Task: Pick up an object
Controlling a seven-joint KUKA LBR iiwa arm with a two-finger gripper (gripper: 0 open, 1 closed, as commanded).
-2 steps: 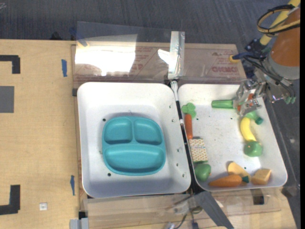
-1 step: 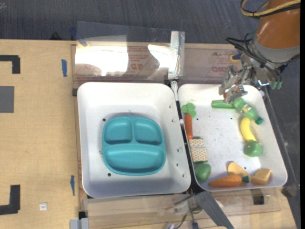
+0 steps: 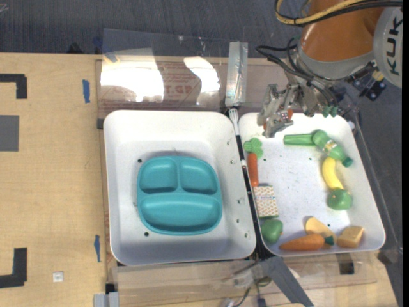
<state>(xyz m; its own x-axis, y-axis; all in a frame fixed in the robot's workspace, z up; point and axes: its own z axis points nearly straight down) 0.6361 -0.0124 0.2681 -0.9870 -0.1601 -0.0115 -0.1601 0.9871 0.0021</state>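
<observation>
Working from the near edge back, we note a carrot [image 3: 304, 242] lying crosswise at the right bin's [image 3: 374, 219] front, a banana [image 3: 331, 173] lengthwise mid-right, and the claw [image 3: 276, 117] at the far-left corner, its grip state indeterminate, nearest the green utensil [image 3: 305, 139] just rightward.

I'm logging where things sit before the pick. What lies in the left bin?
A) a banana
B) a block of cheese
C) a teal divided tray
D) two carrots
C: the teal divided tray lies alone in the middle of the left bin, while the banana, the carrots and the other toy foods lie in the right bin.
</observation>
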